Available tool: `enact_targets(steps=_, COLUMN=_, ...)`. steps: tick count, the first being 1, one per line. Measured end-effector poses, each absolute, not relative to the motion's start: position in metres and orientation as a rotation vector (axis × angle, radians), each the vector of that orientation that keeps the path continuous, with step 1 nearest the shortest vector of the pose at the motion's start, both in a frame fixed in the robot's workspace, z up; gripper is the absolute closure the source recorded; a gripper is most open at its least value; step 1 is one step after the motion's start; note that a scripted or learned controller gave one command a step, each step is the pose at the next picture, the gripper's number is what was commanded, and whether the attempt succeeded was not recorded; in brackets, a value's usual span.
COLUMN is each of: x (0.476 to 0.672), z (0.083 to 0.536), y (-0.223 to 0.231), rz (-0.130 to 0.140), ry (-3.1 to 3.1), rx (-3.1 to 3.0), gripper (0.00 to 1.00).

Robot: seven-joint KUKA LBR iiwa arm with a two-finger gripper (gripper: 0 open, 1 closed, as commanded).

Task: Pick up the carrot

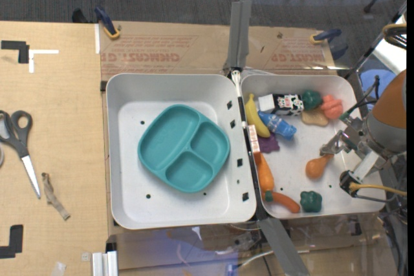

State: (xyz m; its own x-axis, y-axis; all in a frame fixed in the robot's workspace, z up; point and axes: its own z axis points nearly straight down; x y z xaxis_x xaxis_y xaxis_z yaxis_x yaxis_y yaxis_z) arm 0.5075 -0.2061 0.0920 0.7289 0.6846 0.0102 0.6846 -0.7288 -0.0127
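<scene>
Progress: nothing of the pick looks done; the carrot lies in the bin and is not lifted.
Carrot: the long orange toy carrot with a green tip (pixel 282 201) lies flat near the front of the right white plastic bin (pixel 336 209), just beside the bin's left wall.
Possible second carrot: a shorter orange tapered piece (pixel 264 172) lies just behind it along the same wall; it may be another carrot, I cannot tell for sure.
Arm: the grey arm's gripper (pixel 343 147) sits at the right side of that bin, near the orange drumstick-shaped toy (pixel 316 167) and well apart from the carrot.
Jaws: too small and cluttered to read; I cannot tell whether they are released or clenched, and nothing is plainly between them.
Left to do: by my judgement, travel across the bin to the carrot, descend, close and lift.
Count, bins: two white bins, side by side.
Count, left bin: one teal three-compartment plastic tray (pixel 184 148).
Count, right bin: one yellow toy banana (pixel 254 118), one green broccoli-like toy (pixel 311 201), one blue bottle-like toy (pixel 283 127), one pink toy (pixel 332 106), plus a few others.
Count, surface: one pair of grey-handled scissors (pixel 22 142) at the left.
</scene>
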Motion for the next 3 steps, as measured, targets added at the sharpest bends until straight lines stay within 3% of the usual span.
enact_targets(steps=1, x=0.501, z=0.115, y=-0.21, rz=0.005, ry=-0.902, rx=-3.006, gripper=0.0)
enact_targets(steps=2, x=0.509, z=0.091, y=-0.131, rz=0.008, ry=-0.569, rx=-3.087, gripper=0.0)
enact_targets(steps=3, x=0.515, z=0.143, y=-0.223, rz=0.007, ry=-0.32, rx=-3.124, gripper=0.0)
